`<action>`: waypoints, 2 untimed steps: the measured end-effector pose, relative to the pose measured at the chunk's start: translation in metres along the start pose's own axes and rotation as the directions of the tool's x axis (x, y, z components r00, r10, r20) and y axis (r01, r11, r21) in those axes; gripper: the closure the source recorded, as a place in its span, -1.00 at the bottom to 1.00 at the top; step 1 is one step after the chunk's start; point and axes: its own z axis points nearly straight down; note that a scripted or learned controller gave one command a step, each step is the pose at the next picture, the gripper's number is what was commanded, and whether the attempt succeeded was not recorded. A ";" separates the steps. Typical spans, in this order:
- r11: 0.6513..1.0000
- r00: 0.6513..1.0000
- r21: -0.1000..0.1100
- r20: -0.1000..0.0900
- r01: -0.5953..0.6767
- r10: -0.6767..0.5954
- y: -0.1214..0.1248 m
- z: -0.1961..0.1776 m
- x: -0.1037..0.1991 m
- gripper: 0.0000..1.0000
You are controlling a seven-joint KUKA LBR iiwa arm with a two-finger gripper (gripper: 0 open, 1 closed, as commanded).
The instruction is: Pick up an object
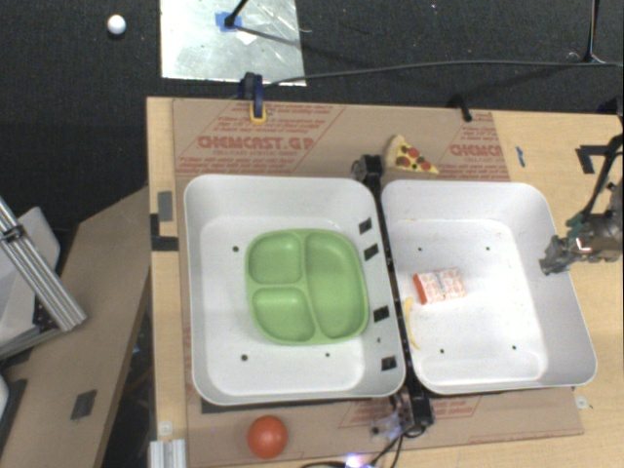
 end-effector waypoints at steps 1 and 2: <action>1.000 1.000 0.003 -0.004 0.006 -0.006 0.014 -0.001 0.057 1.00; 1.000 1.000 0.005 -0.004 0.005 -0.005 0.032 0.014 0.103 1.00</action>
